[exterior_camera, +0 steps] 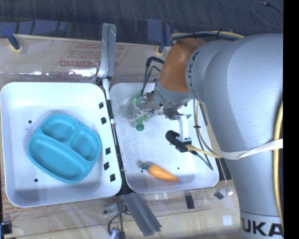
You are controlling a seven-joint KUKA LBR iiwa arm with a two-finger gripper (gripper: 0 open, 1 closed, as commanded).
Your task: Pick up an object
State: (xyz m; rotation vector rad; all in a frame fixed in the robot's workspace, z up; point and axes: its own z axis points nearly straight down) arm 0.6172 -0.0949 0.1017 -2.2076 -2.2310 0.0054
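We see the gripper (pixel 142 108) low over a small green thing (pixel 138 114) at the far left of the right bin (pixel 202 180); grip state we cannot tell. Carrot (pixel 161 172) lies near edge, untouched. Lift not yet done.

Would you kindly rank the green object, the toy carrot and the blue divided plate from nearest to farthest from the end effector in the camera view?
1. Green object: in the right bin, right at the end effector.
2. Toy carrot: same bin, near its front edge.
3. Blue divided plate: in the left bin, past the divider.
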